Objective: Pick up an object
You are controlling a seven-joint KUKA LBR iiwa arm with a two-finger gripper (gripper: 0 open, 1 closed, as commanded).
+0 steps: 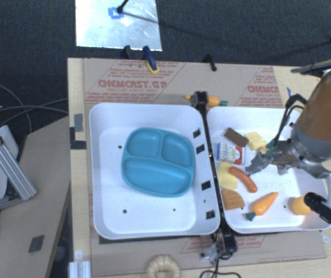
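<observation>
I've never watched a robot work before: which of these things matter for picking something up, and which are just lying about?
For the job:
claw
hot dog
carrot
milk carton
right bin

Lying about:
blue divided plate
left bin
metal sheet
blue clamp

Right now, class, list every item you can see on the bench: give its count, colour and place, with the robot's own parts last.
bins: two, white, side by side on the bench
divided tray: one, blue, in the left bin
brown block: one, top of the right bin
yellow block: one, beside the brown block
small carton: one, white with red and blue, right bin near the divider
sausage: one, orange-red, middle of the right bin
pale yellow piece: one, left of the sausage
toast slice: one, brown, lower right bin
carrot: one, orange, lower right bin
round orange piece: one, lower right corner
arm: one, grey and orange, over the right bin
gripper: one, grey, above the sausage
</observation>
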